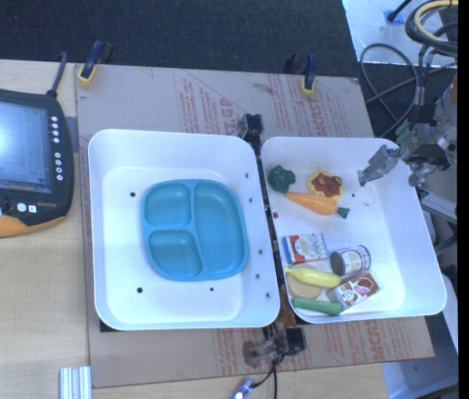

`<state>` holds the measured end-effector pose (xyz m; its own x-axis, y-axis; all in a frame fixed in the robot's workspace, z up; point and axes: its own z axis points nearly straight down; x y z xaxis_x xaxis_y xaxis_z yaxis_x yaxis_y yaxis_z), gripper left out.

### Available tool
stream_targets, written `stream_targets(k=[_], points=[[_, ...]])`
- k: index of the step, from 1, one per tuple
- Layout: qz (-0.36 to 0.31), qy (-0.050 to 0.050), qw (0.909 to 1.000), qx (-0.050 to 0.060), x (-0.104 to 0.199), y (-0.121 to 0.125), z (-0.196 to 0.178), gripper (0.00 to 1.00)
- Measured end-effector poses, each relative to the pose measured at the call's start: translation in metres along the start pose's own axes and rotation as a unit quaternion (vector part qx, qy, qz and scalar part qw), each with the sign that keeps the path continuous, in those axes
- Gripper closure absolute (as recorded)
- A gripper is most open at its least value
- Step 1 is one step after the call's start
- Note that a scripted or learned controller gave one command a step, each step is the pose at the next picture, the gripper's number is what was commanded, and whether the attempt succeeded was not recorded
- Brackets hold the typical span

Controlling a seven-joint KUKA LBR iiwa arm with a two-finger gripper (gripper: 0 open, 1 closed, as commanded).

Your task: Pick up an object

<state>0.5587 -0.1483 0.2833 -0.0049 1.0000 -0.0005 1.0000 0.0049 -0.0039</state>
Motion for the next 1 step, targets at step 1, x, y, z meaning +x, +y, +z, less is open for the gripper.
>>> stream_targets(k=[1], points=[[-0.001, -0.001, 1.0, 0.001, 0.0054, 0.0721, 0.1125, 0.0]])
